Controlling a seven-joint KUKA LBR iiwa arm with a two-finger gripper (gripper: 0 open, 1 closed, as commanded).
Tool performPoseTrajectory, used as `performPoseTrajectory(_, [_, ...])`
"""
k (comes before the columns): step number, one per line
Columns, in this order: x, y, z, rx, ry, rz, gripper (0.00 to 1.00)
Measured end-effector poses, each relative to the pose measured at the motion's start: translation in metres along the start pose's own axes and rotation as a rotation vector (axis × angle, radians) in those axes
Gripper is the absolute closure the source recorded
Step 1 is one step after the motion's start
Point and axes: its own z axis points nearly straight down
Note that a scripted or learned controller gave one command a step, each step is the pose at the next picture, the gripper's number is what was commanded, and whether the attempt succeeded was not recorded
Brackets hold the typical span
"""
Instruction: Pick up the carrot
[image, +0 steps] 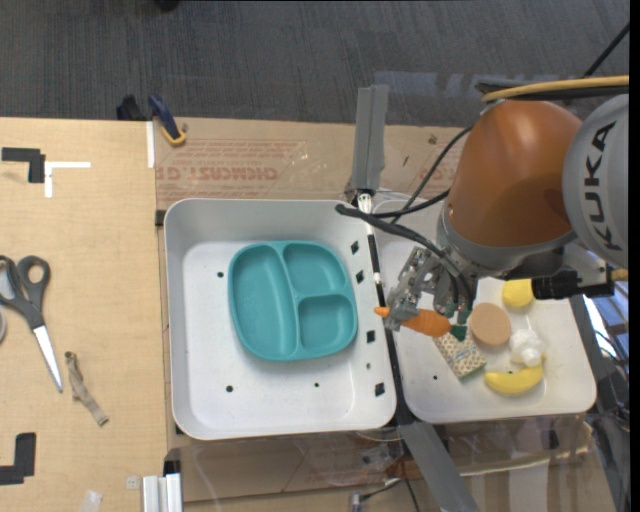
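Note:
The carrot (430, 322) is small and orange and lies at the left edge of the right bin (560, 405), its thin tip (381, 311) poking over the divider toward the left bin. My gripper (403, 315) reaches down from the orange-banded wrist right over it. Its grey fingers (398, 320) cross the carrot's middle, with orange showing on both sides of them, so the gripper looks shut on the carrot. The arm hides the upper part of the right bin.
A teal divided plate (295, 300) sits in the left bin (200, 225). Beside the carrot in the right bin are a patterned block (460, 352), a tan disc (490, 325), a banana (514, 379), a white lump (527, 347) and a yellow piece (517, 293). Scissors (30, 300) lie far left.

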Motion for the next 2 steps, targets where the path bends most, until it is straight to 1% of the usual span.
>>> performPoseTrajectory(1, [-0.002, 0.000, -0.009, 0.000, -0.002, -0.001, 1.00])
performPoseTrajectory(2, [0.027, -0.008, 0.053, -0.001, 0.012, -0.374, 1.00])
